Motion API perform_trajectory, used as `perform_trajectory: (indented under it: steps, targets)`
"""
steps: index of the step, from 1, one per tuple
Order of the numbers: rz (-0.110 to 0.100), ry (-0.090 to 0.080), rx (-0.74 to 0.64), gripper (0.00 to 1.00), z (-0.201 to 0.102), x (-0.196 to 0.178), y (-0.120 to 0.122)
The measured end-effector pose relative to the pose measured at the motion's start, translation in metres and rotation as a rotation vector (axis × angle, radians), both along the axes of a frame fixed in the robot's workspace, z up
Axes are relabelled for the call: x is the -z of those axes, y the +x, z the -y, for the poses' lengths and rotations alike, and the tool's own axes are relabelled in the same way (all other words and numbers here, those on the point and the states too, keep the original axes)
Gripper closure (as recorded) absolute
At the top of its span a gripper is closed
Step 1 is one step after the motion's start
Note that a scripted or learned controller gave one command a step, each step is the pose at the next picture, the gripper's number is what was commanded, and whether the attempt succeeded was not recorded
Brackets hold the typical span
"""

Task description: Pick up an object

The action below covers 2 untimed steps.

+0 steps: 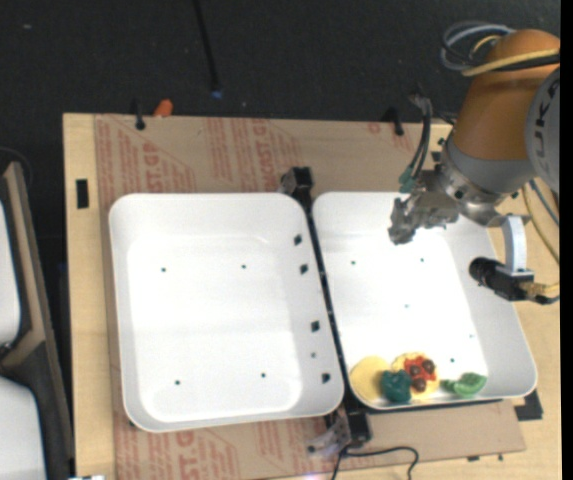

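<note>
Toys (413,377) in right bin's (486,318) near corner

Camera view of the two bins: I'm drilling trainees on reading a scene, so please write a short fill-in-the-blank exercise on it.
1. The small objects lie in the ____ bin of the two, as the camera sees them.
2. They are clustered along that bin's ____ edge.
3. The pincer hangs over the ____ part of the right bin, away from the objects.
4. The left bin is ____ in colour.

Missing words: right; near; far; white
</note>
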<state>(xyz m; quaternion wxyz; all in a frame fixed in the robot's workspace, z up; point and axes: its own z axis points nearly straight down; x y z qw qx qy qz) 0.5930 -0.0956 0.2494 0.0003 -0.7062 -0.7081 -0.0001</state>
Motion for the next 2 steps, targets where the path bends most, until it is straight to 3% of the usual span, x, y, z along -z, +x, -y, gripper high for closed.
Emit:
perform_trajectory:
  steps: [2]
  targets:
    - [0.000,0.000,-0.001,1.00,-0.109,0.003,-0.046]
